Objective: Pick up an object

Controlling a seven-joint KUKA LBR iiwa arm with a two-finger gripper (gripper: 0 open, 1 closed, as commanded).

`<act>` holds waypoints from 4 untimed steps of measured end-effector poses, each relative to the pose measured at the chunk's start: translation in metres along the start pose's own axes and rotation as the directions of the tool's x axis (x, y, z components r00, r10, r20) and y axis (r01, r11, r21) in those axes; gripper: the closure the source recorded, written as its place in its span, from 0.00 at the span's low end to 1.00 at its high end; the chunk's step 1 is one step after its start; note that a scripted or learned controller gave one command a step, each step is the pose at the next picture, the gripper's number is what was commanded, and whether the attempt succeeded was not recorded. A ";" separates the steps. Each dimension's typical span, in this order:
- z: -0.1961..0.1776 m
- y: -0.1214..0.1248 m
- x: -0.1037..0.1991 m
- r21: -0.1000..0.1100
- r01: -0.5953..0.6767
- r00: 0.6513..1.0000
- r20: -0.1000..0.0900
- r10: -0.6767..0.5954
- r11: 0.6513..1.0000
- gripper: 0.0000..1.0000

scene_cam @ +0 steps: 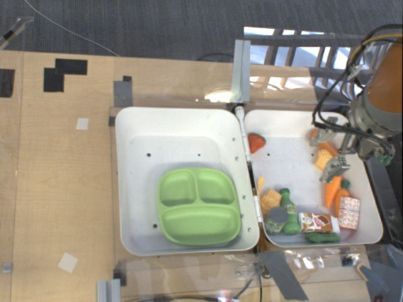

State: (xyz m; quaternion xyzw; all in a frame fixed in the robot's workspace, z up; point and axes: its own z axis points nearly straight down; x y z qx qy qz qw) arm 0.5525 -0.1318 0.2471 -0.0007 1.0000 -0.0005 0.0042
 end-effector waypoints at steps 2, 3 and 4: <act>0.159 -0.074 -0.046 0.003 0.234 0.972 0.005 -0.234 0.972 0.00; 0.143 -0.072 -0.052 0.009 0.239 0.971 0.021 -0.239 0.971 1.00; -0.025 0.008 -0.060 0.004 0.204 0.979 0.017 -0.204 0.979 1.00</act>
